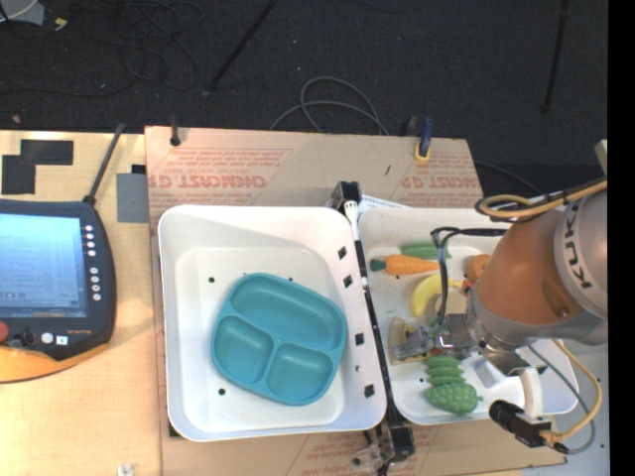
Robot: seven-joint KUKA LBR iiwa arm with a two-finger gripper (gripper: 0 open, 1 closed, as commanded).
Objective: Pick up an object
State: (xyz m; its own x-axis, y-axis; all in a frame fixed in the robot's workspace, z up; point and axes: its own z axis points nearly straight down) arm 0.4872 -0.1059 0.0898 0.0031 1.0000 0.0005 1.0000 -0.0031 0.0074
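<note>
The right bin (397, 410) holds several toy foods. An orange carrot (409, 265) lies near the back, with a green piece (422, 251) just behind it. A yellow banana (427, 297) lies in the middle. Toward the front sit a green pea pod (444, 370) and a bumpy green piece (452, 398). My gripper (442, 339) is low in this bin, between the banana and the pea pod, beside a small brownish item (402, 339). The arm's orange band hides the bin's right part. Nothing is visibly held.
A teal divided plate (278, 337) lies in the left bin (189, 266). The raised divider (359, 305) between the bins runs close to the left of my gripper. A tablet-like screen (45, 276) rests on the bench at far left.
</note>
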